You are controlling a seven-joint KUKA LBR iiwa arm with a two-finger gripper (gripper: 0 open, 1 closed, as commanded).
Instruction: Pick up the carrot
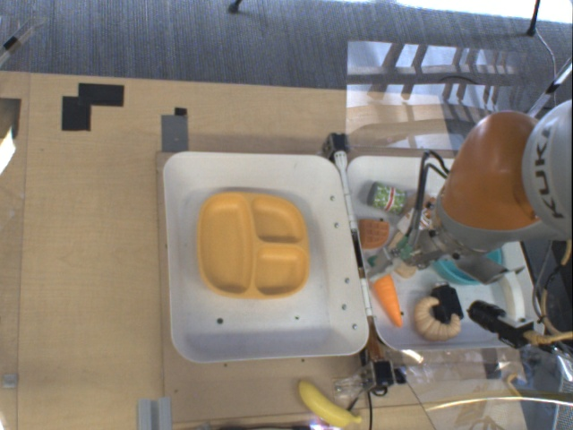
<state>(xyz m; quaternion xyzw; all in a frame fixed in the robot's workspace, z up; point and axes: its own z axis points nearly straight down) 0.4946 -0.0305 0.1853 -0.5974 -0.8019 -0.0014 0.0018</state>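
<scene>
The orange carrot [387, 300] lies in the right bin [501, 334] near its left wall, with its tip pointing toward the front. My gripper [399, 256] hangs just behind the carrot's thick end, low over the bin. The grey arm with its orange band [488, 182] covers much of the bin behind it. The carrot rests on the bin floor, with nothing gripping it.
A yellow divided plate [253, 243] sits in the left bin [188, 330]. The right bin also holds a green can [387, 195], a brown item [374, 233], a teal item [457, 273] and a tan ring-shaped pastry [434, 322] beside the carrot. A banana [327, 406] lies on the bench in front.
</scene>
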